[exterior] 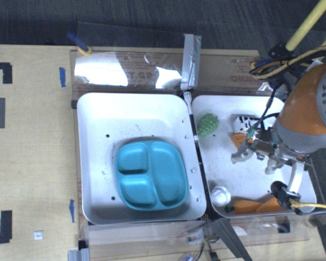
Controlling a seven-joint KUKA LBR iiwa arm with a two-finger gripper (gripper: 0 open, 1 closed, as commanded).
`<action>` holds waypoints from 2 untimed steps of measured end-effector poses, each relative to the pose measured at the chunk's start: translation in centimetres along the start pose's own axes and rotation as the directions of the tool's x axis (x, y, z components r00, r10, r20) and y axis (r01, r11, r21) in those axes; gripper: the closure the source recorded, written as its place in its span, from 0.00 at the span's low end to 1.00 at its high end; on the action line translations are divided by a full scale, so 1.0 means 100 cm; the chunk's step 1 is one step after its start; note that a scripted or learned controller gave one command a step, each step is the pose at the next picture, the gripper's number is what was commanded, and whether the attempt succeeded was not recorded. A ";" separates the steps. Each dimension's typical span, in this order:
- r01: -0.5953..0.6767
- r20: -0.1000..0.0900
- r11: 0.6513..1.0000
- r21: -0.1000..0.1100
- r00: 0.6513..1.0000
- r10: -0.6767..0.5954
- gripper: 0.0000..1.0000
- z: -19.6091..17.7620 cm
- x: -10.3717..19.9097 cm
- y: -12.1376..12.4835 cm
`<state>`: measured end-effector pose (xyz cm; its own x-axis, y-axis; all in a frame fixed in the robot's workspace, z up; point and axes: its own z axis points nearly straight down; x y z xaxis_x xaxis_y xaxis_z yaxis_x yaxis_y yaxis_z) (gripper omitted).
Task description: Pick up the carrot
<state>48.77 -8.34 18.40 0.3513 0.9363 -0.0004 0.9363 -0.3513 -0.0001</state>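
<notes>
Camera view: long orange carrot (255,205) lies along 6 o'clock wall of right white bin (223,106). Metal two-finger gripper (240,155) hovers mid-bin, grip state unreadable. Green knobbly ball (208,124) at 10 o'clock. Small orange piece (238,139) part-hidden behind gripper

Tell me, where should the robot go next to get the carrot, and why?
Probably slide the gripper toward the view's lower edge, until it is over the carrot. The carrot lies along the lower wall of the right bin, beside a white thing, while the gripper hangs further up the bin.
</notes>
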 end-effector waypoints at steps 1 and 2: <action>0.185 0.002 0.983 0.000 0.983 -0.185 0.00 0.010 0.000 0.086; 0.177 -0.001 0.984 -0.005 0.984 -0.177 0.00 0.097 -0.012 0.044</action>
<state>52.43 -11.02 8.74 0.1801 0.9836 0.0008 0.9836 -0.1801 0.0050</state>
